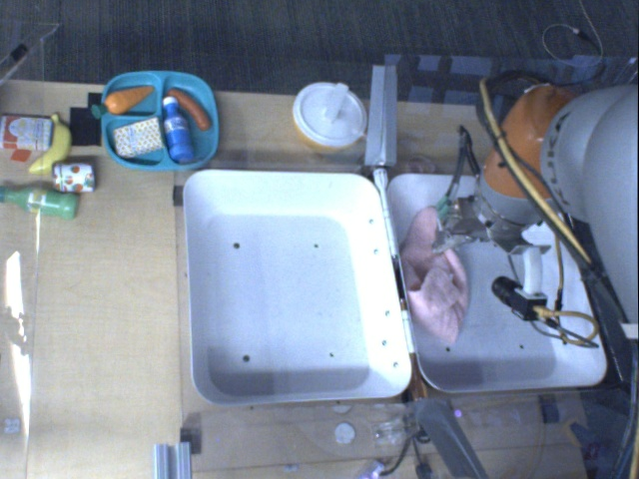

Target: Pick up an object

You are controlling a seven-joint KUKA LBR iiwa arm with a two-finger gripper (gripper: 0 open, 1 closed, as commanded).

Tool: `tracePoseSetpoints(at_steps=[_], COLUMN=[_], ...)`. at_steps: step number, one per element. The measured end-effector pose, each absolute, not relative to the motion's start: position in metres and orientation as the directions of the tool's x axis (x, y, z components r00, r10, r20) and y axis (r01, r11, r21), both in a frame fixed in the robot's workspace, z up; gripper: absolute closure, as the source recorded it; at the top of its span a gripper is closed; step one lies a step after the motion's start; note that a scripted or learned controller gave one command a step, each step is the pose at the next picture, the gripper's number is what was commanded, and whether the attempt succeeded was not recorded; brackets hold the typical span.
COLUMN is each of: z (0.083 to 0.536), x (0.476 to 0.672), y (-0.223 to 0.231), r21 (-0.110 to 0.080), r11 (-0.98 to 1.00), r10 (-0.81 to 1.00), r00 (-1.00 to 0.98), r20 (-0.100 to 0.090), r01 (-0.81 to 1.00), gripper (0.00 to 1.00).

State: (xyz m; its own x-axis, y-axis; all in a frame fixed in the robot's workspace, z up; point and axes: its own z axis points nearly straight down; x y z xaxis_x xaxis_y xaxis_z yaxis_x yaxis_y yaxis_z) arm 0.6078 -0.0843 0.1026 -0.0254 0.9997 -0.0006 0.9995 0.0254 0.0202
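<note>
Arm: grey with an orange band, reaching in from the right over the right bin (499, 352)
Claw (451, 230): down at the far end of the cloth, right at the fabric
Claw state: cannot tell from here whether it is released or clenched, or whether it has any fabric in it
Cloth (436, 285): pink, crumpled, lying in the right bin along its left wall, stretched from the claw towards the near side
Left bin (285, 287): white, just beside the right bin, their walls meeting along the middle
Tray (207, 103): blue, with compartments, on the bench (100, 317) beyond the left bin's far left corner
In the tray: a carrot (130, 99) in the far left compartment, a pale patterned piece (138, 138) in the one nearer, a blue bottle (177, 133) and a sausage (197, 111) side by side to the right
Cup (329, 116): white lid, yellow base, standing beyond the left bin's far right corner
Far left of the bench: a small box (25, 131), a banana (52, 144), a can (73, 176) on its side and a green bottle (40, 201) lying flat, all close together and well apart from the bins
</note>
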Motion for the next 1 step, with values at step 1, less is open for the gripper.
tracePoseSetpoints(at_steps=[1], z=[0.1855], x=[0.6057], y=[-0.0714], r21=[0.005], r11=[0.063], r10=[0.998], r00=[-0.063], r20=[-0.001], r01=[0.998], gripper=[1.00])
